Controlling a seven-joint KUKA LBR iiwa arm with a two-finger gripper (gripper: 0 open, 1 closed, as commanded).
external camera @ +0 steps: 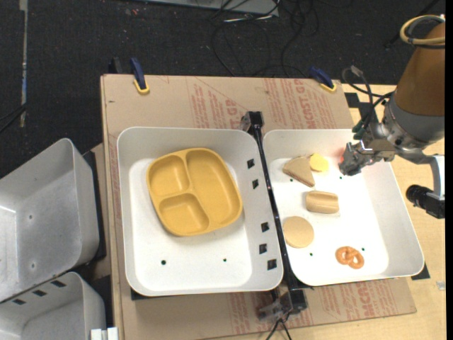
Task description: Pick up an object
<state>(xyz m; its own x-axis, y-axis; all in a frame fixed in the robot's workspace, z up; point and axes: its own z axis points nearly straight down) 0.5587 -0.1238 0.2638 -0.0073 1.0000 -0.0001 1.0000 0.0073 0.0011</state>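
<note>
The right bin holds several food pieces: a tan wedge, a small yellow round piece, a tan bread-like block, a flat tan disc and an orange pretzel. My gripper hangs over the bin's upper right part, just right of the yellow piece. Its tip is dark with a red spot. Nothing shows between its fingers.
The left bin carries a yellow divided tray. A black divider runs between the bins. Grey tubs stand off the bench at the left. Cables lie behind the bench.
</note>
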